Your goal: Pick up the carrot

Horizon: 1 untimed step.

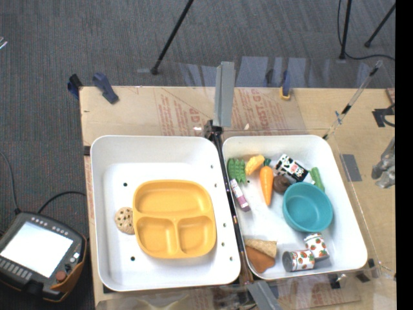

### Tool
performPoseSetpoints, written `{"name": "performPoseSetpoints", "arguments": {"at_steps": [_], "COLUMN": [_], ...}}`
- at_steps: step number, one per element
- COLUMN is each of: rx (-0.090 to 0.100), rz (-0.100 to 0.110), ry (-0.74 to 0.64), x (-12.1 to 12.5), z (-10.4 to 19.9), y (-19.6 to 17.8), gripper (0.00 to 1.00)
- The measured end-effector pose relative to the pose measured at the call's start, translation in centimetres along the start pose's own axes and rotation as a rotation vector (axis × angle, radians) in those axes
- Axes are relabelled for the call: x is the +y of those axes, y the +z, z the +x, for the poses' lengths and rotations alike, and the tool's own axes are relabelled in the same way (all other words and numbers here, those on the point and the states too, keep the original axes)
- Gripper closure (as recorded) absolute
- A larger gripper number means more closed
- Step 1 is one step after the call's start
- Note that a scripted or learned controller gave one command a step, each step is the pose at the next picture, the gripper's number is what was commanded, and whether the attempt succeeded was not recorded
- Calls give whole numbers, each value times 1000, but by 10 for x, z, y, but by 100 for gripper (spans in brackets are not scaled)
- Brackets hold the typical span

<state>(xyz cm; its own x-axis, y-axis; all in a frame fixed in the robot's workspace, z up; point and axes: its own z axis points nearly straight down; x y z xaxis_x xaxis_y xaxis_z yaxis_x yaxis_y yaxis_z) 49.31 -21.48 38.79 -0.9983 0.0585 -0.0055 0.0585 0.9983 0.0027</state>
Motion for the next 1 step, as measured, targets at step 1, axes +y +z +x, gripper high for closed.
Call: {"name": "performPoseSetpoints", "arguments": {"at_steps": [1], "rx": [-3], "rz": [-1], "ry": [2], "x": [-1], "z": [-1], "y": [-10], "gripper": [100]}}
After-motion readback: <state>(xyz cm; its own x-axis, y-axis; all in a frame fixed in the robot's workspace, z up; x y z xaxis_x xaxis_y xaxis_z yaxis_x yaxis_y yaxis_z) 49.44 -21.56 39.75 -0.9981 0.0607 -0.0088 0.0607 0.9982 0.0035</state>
